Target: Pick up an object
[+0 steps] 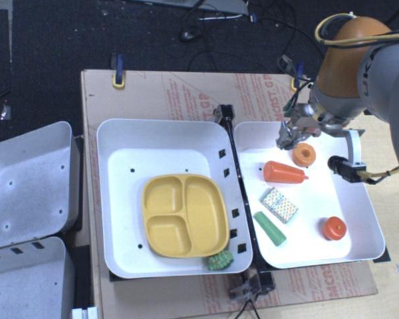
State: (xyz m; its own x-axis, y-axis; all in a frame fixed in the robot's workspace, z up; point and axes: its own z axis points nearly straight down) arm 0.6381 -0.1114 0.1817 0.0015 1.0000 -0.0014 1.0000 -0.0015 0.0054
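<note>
- Gripper (287, 138) sits at the right bin's (366, 208) far edge; honestly can't tell its state.
- Orange ring (304, 155) is just right of it, not held.
- Orange cone thing (284, 172) lies just below it.
- Green stick (270, 228) lies further down.

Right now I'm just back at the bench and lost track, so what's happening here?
The grey arm reaches in from the right, its gripper low over the back of the right bin, beside an orange ring and above an orange cone-shaped piece. Nothing is visibly held. A patterned block, green stick and small orange piece lie there too. The left bin holds a yellow divided plate.
</note>
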